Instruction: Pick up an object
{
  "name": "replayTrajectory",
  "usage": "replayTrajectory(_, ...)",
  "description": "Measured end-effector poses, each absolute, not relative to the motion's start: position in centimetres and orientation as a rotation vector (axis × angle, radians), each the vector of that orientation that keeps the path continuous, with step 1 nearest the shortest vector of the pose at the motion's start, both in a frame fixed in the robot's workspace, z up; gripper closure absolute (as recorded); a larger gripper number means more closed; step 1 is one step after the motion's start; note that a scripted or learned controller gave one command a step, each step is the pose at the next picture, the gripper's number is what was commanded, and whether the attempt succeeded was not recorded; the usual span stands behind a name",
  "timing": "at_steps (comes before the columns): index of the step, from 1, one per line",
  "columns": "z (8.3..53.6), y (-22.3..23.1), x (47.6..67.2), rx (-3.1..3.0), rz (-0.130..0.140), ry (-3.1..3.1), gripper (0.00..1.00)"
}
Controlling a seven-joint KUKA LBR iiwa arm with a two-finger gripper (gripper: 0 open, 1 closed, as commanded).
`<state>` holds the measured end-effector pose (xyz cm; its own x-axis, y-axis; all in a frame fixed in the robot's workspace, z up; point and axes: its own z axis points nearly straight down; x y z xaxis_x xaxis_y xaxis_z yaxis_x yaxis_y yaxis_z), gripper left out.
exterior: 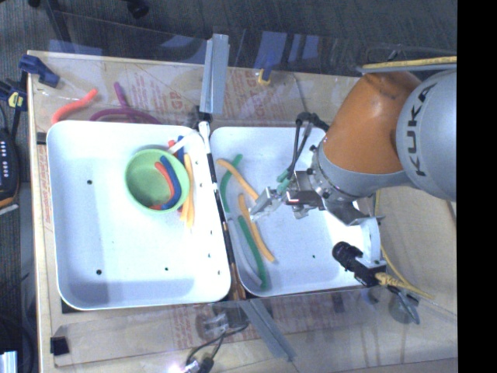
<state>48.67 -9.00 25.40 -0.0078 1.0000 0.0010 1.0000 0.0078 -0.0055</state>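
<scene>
My gripper (262,203) hangs low over the left half of the right bin (326,263), reaching in from the right. It sits just above several bendy sticks: an orange one (235,174), a yellow-orange one (258,238) and a long green one (251,247), all lying along the bin's left wall. Nothing can be seen held in it. In the left bin (93,239) stands a green bowl (147,181) with red, blue and green sticks inside, and a yellow stick (189,200) leans at its right rim.
Behind the left bin, an orange stick (74,107) and a purple loop (124,116) lie on the bench. A grey upright bar (214,72) stands at the back between the bins. The arm's orange band (373,127) covers the right bin's far right corner.
</scene>
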Motion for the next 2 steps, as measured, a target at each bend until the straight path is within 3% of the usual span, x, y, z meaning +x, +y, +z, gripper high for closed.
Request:
replayTrajectory(1,10.27,-11.6,49.0,-2.227,0.003,-2.216,0.0)
replayTrajectory(2,11.21,-11.57,49.03,-2.219,0.005,-2.224,1.0)
